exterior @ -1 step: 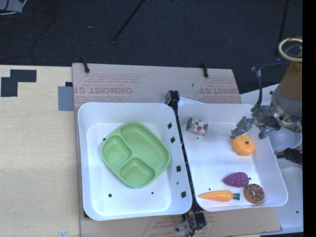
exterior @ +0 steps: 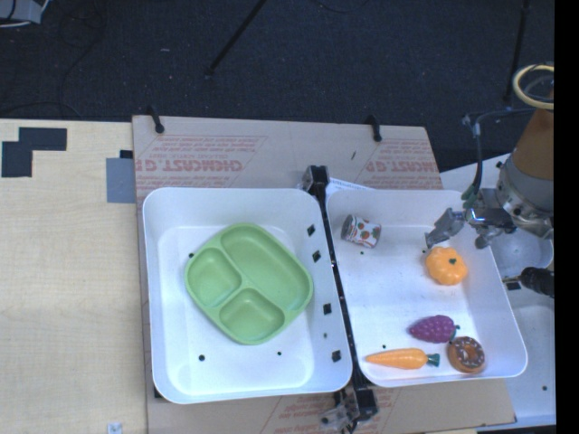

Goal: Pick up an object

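Camera view, slanted down over the bench. Left shallow white plastic bin (exterior: 172, 242): held one light green three-compartment plastic plate (exterior: 249, 283), lying flat near its centre, tilted diagonally to the bin walls. Right shallow white plastic bin (exterior: 398, 283): held five small items. A small white cup with a printed pattern (exterior: 361, 232), lying on its side in the far left part, near the divider between the bins. A round orange toy fruit, pumpkin-like (exterior: 446, 267), toward the right wall. A purple toy bunch of grapes (exterior: 434, 328), nearer the front, apart from the orange fruit. A brown ring-shaped toy doughnut with speckled icing (exterior: 467, 354), just beside the grapes at the front right corner. An orange toy carrot with a green tip (exterior: 403, 360), lying lengthwise along the front wall, its tip close to the doughnut. Grey arm with orange band (exterior: 536, 143): entered from the right, over the far right corner of the right bin. Two-finger gripper (exterior: 463, 227): fingers spread apart, nothing between them, positioned just behind and above the orange fruit, not touching it.
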`<state>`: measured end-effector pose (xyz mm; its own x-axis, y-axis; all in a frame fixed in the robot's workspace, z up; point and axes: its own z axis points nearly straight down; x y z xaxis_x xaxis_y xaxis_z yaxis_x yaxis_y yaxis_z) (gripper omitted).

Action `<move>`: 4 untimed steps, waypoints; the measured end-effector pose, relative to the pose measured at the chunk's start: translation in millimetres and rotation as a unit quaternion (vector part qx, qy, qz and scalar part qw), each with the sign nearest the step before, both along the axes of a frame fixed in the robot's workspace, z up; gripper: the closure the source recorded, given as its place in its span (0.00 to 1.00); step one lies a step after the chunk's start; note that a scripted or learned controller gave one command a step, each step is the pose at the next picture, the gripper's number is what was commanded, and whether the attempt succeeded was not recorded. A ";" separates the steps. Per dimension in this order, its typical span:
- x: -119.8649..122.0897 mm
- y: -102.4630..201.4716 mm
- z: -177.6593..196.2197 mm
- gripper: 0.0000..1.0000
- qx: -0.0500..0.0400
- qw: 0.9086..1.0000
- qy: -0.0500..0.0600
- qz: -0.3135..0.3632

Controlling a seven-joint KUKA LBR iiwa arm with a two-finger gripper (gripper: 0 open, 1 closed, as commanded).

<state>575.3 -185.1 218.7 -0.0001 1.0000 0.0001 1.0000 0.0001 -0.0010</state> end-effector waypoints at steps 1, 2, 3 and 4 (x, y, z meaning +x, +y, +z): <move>-1.9 10.1 -58.9 0.00 0.001 1.000 0.004 0.000; -4.9 2.7 -103.8 0.00 0.000 1.000 0.000 0.000; -1.4 -0.4 -111.2 0.00 -0.003 1.000 -0.006 -0.002; -1.8 -2.2 -101.5 1.00 -0.004 1.000 -0.005 -0.003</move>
<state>573.5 -187.2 117.1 0.0065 0.9999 -0.0081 0.9999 -0.0064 0.0094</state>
